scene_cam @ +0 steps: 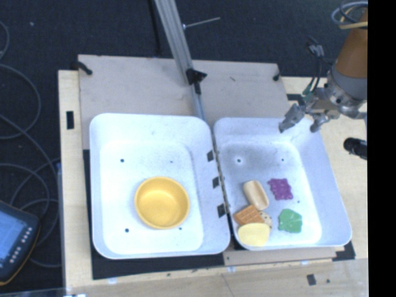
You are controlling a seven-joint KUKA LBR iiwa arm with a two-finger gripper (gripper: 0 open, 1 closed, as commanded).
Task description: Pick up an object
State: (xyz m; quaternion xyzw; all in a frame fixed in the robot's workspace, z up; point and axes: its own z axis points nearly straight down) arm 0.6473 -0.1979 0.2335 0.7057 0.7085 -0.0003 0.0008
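Toward the near edge of the right bin [322,166], five small objects lie clustered together. A tan bread-like piece [255,193] lies tilted in the middle of the group, with a waffle-textured brown piece [250,215] touching its lower end and a pale yellow rounded piece [254,234] just below that, against the bin's front wall. A purple knobbly piece [280,188] sits just beside the tan one, and a green leafy piece [289,221] lies below the purple one, apart from it. None of them is held.

Well apart from this cluster, the gripper [303,122] hangs over the bin's far right corner, its two fingers [289,120] spread open with nothing between them. Above it the grey wrist rises to the orange band [352,55] of the arm.

Alongside, the left bin [111,141] holds a yellow bowl [162,202], upright, near its front. Both bins rest on the worktop [71,184], with a slanted metal pole [175,33] rising behind them and a tablet [13,239] on the floor at left.
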